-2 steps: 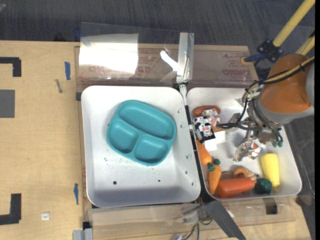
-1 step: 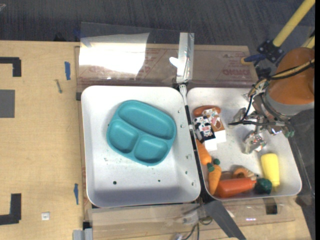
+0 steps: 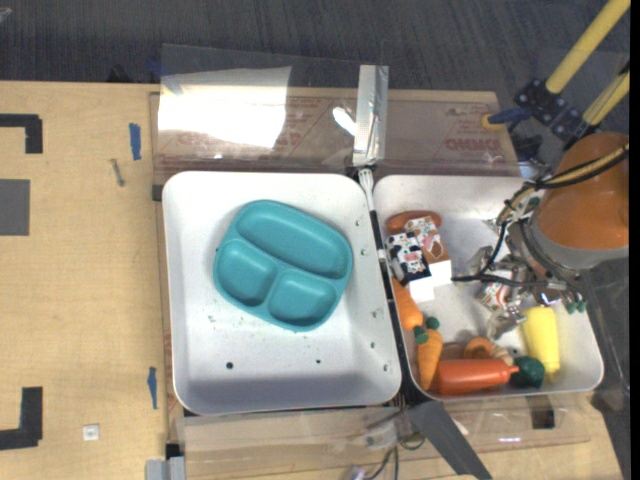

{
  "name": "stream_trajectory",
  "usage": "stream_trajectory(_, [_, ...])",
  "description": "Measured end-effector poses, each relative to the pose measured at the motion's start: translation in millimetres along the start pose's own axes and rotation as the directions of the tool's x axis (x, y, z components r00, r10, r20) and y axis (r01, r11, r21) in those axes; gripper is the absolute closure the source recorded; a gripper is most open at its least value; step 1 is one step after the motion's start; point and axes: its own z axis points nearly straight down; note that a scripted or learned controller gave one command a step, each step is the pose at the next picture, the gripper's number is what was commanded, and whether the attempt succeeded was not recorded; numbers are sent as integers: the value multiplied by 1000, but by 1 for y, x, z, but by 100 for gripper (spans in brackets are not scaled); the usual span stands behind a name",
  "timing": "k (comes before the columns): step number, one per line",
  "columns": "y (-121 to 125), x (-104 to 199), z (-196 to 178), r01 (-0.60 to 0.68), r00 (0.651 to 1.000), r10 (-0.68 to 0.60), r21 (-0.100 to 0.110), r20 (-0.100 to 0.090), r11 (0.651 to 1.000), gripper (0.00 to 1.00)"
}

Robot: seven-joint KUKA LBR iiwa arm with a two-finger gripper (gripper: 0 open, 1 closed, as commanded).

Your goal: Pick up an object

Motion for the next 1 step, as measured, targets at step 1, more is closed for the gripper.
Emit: stream_trajectory(1, [0, 0, 0, 0, 1000, 0, 0, 1, 1000, 0])
